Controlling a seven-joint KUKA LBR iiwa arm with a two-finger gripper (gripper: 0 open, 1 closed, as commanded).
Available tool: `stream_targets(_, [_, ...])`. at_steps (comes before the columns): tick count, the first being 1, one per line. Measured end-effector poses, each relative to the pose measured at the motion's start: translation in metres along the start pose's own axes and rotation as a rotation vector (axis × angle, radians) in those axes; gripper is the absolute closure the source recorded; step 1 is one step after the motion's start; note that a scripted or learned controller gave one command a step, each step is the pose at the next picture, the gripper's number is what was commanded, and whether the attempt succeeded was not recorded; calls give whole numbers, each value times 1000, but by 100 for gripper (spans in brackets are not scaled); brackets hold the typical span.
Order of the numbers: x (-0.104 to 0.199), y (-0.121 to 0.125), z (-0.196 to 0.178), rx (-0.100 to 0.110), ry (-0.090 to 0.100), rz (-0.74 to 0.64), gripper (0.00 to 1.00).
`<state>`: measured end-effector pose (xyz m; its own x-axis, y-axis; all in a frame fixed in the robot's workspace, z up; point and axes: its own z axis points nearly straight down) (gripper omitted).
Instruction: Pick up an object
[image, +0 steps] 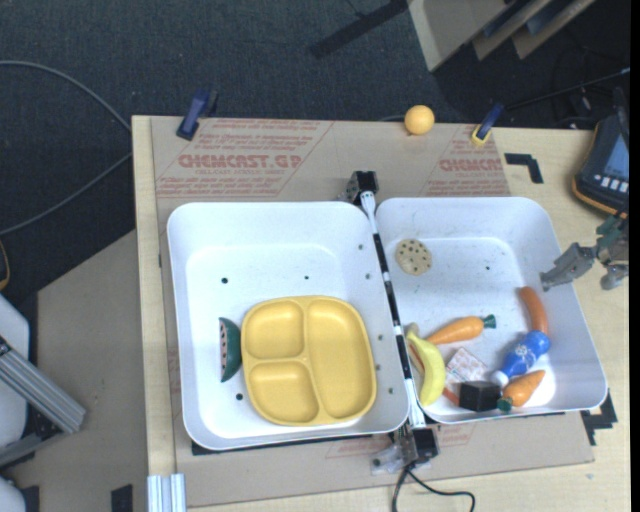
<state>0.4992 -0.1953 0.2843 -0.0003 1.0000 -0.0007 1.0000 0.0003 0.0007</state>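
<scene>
Nearest, a yellow divided plate covers a watermelon slice in the left bin. Right bin: banana, carrot, cookie. Beyond its right rim, the gripper hangs spread, gripping nothing. Farther, cardboard reads "CHEMCAST".

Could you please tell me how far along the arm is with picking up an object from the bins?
Nothing looks done yet: the banana, carrot, cookie and sausage all lie in the right bin. In hand: the gripper sits at that bin's right rim, with nothing visible between its fingers. Left: reaching in, closing on an item and lifting it out.
</scene>
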Motion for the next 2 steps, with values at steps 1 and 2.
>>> stream_targets(1, [26, 20, 141, 4, 2, 0, 0])
stream_targets(2, [59, 40, 200, 3, 2, -1, 0])
